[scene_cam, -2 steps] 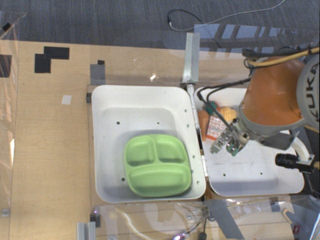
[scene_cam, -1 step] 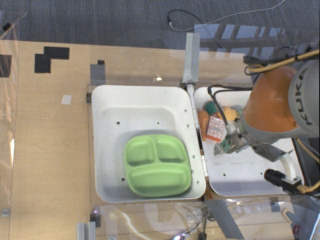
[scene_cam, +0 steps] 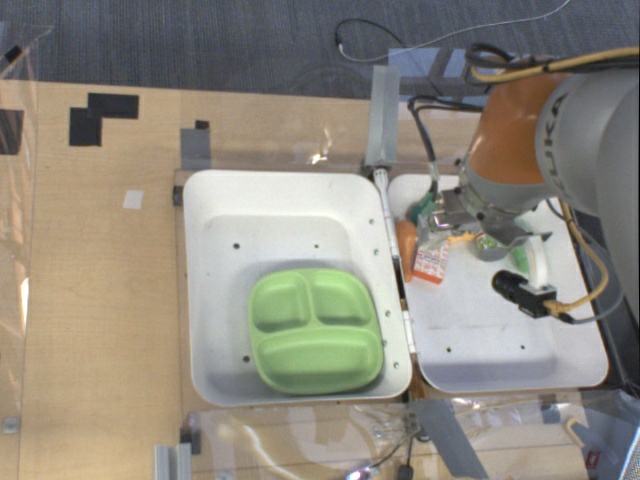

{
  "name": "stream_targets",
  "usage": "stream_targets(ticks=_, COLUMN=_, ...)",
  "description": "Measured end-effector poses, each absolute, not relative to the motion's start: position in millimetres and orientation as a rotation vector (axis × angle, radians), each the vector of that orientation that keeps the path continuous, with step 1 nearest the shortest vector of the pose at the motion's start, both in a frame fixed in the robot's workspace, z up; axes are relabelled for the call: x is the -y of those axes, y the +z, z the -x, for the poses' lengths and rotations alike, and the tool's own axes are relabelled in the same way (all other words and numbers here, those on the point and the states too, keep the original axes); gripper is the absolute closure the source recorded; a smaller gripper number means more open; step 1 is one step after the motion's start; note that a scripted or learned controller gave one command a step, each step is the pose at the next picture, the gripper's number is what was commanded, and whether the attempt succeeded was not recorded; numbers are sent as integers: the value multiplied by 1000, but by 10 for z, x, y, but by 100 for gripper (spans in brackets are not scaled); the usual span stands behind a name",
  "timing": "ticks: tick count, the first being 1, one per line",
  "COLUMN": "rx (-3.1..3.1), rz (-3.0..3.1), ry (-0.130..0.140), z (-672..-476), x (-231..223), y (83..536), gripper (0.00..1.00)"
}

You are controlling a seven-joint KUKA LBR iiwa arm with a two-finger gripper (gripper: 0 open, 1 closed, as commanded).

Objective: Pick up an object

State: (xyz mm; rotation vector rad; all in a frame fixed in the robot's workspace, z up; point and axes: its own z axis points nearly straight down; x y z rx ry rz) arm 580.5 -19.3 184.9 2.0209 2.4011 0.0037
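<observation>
Descending over the right bin (scene_cam: 500, 353), I judge the reach-and-grasp step in hand. Tool (scene_cam: 447, 215) state: cannot tell. A red-and-white packet (scene_cam: 429, 262) and orange carrot-like piece (scene_cam: 406, 240) lie just below-left; next move calls for closing squarely on one.

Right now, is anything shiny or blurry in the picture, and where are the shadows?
In the camera view, white glare streaks shine on the clear plastic behind the left bin; the green plate casts a soft shadow on that bin's floor to its left; the small things near the claw in the right bin look fuzzy, too blurred to name surely.
</observation>
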Motion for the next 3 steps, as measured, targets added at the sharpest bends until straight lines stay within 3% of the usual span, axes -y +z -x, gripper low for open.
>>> stream_targets(ticks=1, rx=-2301, rz=-2135, ry=2, z=-5369, x=990, y=1542, gripper=100)
stream_targets(ticks=2, rx=-2301, rz=-2135, ry=2, z=-5370, x=988, y=1543, gripper=0)
stream_targets(ticks=3, rx=-2187, rz=-2237, ry=22, z=-5984, x=868, y=951, gripper=0)
